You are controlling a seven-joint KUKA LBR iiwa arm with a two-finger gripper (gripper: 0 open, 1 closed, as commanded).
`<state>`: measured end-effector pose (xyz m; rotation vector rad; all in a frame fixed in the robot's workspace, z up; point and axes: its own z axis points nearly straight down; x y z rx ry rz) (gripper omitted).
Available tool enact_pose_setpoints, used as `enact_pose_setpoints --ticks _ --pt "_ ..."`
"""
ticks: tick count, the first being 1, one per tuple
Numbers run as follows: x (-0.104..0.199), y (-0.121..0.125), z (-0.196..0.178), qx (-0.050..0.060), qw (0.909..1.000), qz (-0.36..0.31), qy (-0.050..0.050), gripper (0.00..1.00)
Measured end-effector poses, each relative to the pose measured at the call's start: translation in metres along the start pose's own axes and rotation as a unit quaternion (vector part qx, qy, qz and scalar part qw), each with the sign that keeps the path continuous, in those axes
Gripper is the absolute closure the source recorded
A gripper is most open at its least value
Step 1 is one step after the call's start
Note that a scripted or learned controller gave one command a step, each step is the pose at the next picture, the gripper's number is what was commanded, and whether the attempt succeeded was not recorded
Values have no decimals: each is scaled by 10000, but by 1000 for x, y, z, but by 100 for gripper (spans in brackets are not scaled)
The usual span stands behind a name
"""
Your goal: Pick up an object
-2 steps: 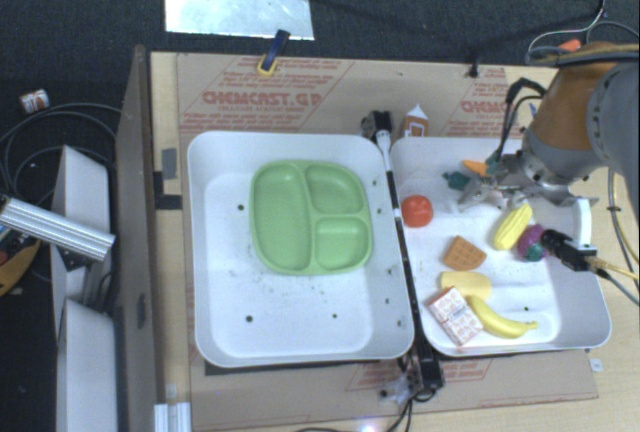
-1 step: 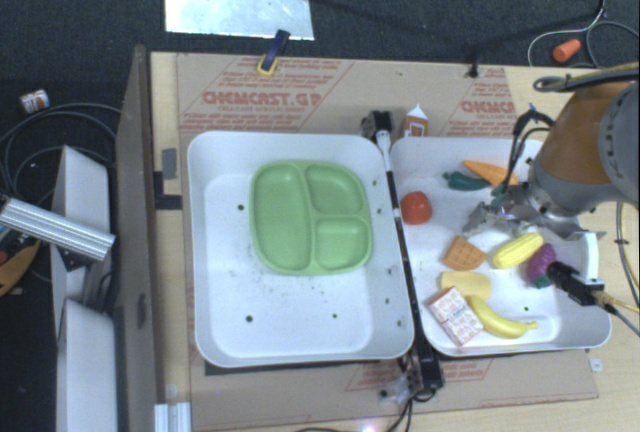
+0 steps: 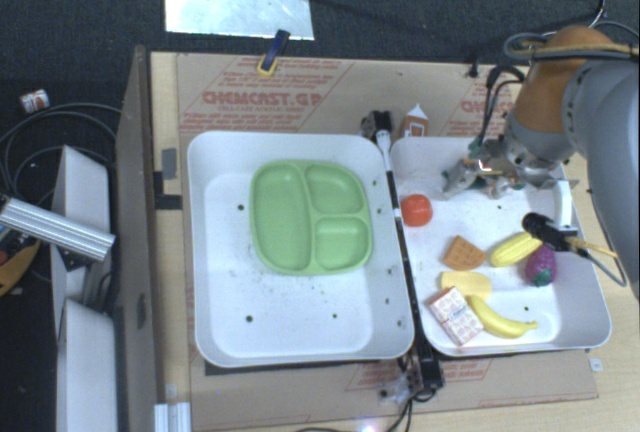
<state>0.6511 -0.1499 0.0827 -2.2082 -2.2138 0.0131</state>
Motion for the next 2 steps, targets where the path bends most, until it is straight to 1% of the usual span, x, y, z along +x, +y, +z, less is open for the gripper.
enact_pose_setpoints --ticks 1,2 --pt "-12 18 -72 -115 9999 -8 -33 0" --pt "-12 22 -8 -128 9999 -9 18 0"
